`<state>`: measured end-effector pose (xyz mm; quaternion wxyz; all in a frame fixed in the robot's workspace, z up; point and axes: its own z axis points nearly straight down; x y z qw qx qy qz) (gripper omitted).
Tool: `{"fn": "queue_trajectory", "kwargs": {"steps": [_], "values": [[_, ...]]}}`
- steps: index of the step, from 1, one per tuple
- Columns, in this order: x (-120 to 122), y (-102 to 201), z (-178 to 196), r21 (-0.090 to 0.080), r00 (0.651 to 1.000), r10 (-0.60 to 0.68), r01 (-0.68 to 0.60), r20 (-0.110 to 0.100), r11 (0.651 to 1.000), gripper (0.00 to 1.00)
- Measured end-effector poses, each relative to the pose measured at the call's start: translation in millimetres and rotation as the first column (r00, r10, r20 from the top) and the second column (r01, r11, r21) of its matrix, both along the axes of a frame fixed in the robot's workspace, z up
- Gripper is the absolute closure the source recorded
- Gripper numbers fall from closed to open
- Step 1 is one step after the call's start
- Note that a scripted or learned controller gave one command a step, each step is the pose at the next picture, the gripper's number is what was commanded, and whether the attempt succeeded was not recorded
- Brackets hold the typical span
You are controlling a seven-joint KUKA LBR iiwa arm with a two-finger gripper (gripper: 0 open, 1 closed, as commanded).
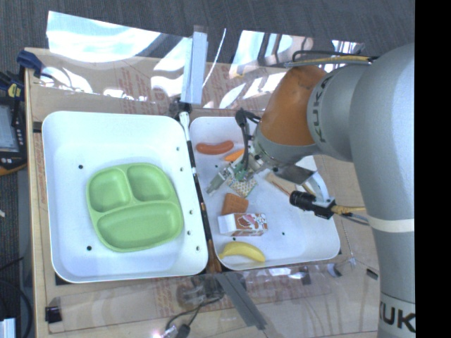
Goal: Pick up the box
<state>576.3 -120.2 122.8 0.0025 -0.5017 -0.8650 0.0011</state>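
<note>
The box (pixel 243 223) is a small white carton with a red and brown print. It lies flat in the right bin (pixel 317 241), near the front. My gripper (pixel 237 179) hangs over the middle of that bin, a little behind the box and apart from it. Between the gripper and the box lies a brown wedge of toast (pixel 235 204). Nothing can be seen held in the gripper.
A yellow banana (pixel 243 252) lies by the right bin's front wall, just in front of the box. A sausage (pixel 214 147) and an orange piece (pixel 235 155) lie towards the back. The left bin (pixel 63 132) holds a green divided plate (pixel 134 206).
</note>
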Motion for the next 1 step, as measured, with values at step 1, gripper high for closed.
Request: {"fn": "queue_trajectory", "kwargs": {"steps": [1], "values": [[35.6, -17.9, -26.5, -0.002, 1.000, -0.028, 0.028, 0.012, 1.000, 0.00]]}}
